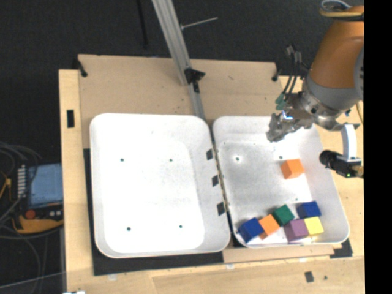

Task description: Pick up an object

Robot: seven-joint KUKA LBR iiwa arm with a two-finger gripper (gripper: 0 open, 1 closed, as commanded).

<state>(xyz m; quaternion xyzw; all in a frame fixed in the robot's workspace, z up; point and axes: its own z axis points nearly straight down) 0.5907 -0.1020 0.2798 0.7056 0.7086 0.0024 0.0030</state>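
The end effector [277,129] hangs over the right bin [245,182], its finger spacing too blurred to tell.

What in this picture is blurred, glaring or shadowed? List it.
Camera view: lighting is even and soft; the pincer and grey wrist look slightly blurred; the right shallow white plastic bin shows grey speckling, no strong glare; the small coloured cubes, such as the lone orange cube, stay sharp with faint shadows.

Dark floor [245,17], wooden bench [141,90], slanted metal pole [174,35], cables at left [18,158]
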